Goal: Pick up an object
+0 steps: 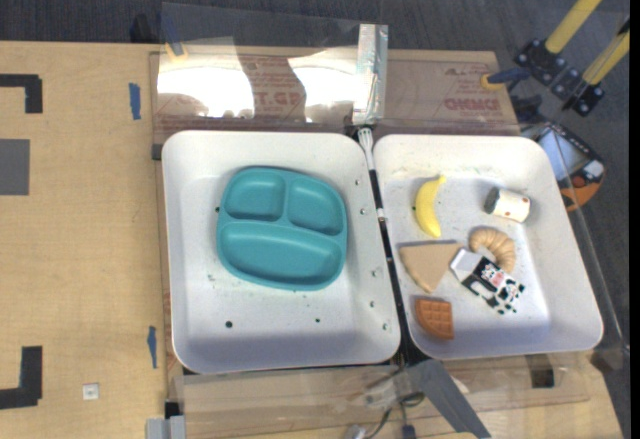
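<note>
Nothing was lifted yet: every pickable piece lay around the banana [429,206] in the right bin [570,227], and I couldn't tell my pincer's state.

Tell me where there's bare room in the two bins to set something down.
Right bin: bare floor along the back wall behind the banana and cup, and the front right corner. Its middle is crowded: wedge, croissant, waffle. Left bin: the tray fills the middle; a bare strip runs along the front.
</note>
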You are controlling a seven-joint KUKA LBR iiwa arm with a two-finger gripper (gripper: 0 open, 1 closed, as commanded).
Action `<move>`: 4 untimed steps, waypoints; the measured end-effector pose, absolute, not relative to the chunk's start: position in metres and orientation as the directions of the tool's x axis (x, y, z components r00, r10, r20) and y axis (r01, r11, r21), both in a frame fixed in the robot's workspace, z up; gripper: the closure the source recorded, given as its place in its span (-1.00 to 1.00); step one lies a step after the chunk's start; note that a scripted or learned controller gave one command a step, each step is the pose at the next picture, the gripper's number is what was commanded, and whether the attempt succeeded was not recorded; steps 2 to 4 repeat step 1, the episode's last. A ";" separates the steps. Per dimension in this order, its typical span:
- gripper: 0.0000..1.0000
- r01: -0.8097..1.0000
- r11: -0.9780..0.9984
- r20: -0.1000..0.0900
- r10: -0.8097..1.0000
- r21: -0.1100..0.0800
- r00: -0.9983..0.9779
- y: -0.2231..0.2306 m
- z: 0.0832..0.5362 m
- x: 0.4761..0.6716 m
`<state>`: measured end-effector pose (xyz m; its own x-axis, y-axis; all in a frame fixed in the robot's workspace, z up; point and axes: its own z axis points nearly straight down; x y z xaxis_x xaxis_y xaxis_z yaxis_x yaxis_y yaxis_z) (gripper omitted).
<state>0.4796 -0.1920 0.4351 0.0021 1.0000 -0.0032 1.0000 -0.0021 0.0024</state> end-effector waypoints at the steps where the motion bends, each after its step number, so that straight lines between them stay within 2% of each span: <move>1: 1.00 1.000 0.000 -0.003 1.000 0.003 0.000 -0.225 0.435 0.480; 4: 1.00 1.000 0.000 -0.003 1.000 0.003 0.000 -0.225 0.435 0.480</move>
